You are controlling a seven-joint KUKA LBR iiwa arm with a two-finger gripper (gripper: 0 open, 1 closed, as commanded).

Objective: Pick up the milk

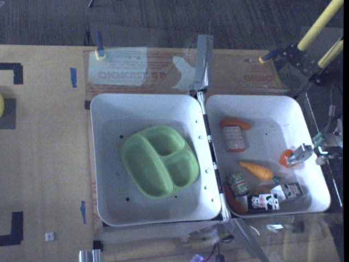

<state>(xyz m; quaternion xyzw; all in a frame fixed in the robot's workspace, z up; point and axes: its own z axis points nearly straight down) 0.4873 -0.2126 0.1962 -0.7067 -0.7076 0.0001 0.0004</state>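
Milk, a small black-and-white cow-patterned carton (pixel 264 202), lies on its side at the near edge of the right white bin (pixel 305 119), its long axis running roughly left to right, parallel to that edge. Which end is the top cannot be made out, and any print on it is too small to read. A second small carton with dark markings (pixel 292 190) lies just beside it to the right, tilted; its label is likewise unreadable.

Other contents of the right bin: an orange toy carrot (pixel 256 171), a small green-and-white can (pixel 238 183), a white packet with red print (pixel 235 138) resting against a red-orange sausage-shaped piece (pixel 235 123), and a red item (pixel 234 202) partly hidden under the can at the bin's near left corner. An orange round piece (pixel 286 158) is partly covered by the gripper.

The metal two-finger gripper (pixel 299 155) sits low at the right side of the right bin, well apart from the milk. Whether its jaws are spread or closed cannot be told at this resolution.

The left white bin (pixel 109 146) holds a green divided plastic plate (pixel 159 160). Behind the bins, a clear sheet carries mirrored lettering (pixel 121 75) that cannot be reliably read.
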